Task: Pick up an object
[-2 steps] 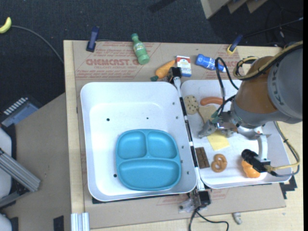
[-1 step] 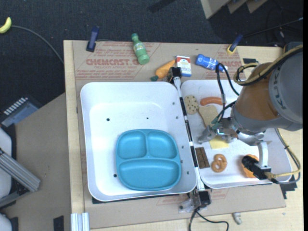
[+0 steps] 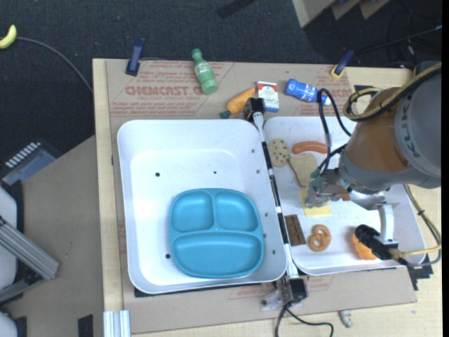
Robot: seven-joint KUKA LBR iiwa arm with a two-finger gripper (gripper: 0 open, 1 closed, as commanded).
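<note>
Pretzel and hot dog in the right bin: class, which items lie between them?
In the camera view, between the pretzel and the hot dog lie a yellow cheese slice, the gripper above it, and a bread slice.

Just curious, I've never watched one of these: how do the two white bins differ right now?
The left bin holds one large blue divided tray; the right bin holds several small food-like pieces, such as a pretzel and a sausage. The gripper hangs over the right bin, beside a yellow piece, not over the left bin. Both bins are shallow, white and side by side.
</note>
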